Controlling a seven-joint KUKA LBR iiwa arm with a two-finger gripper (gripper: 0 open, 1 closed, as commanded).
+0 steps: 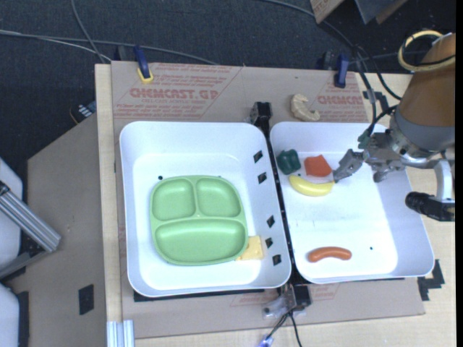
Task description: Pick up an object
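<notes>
In the right bin [376, 226] a yellow banana [311, 186] lies near the far left corner. Just behind it sit an orange-red block [317, 166] and a dark green piece [289, 161]. An orange sausage [329, 254] rests near the front wall. My gripper [362, 170] hangs over the far right part of this bin, open, with bare white bin floor between its fingers. Its left finger [346, 167] ends just right of the banana's tip and the orange-red block, holding nothing.
The left bin [137, 157] holds a light green divided plate [199, 219] with a pale yellow piece [253, 249] at its front right corner. A beige object [304, 107] lies on the bench behind the bins. Blue clamps [145, 67] and cables sit along the back.
</notes>
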